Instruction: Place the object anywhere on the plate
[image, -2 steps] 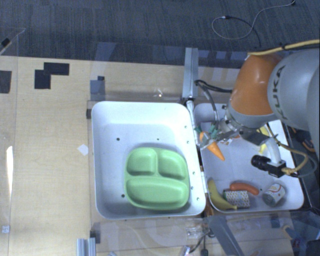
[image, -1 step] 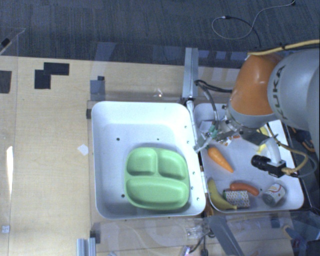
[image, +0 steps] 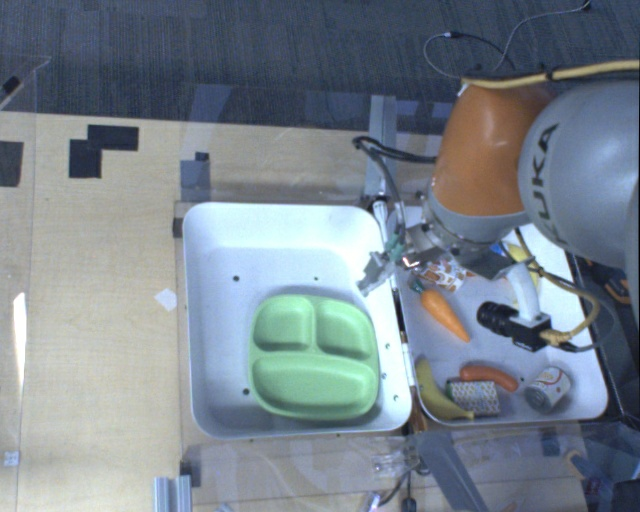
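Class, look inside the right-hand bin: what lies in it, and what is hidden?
The right bin holds a carrot, banana, and several smaller items. The arm covers its far end, so anything there is hidden.

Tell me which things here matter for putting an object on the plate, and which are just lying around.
Part of the job:
green plate in the left bin
gripper, over the divide between the bins
carrot, banana and the other pickable items in the right bin

Just lying about:
black patches on the bench
cables behind the arm
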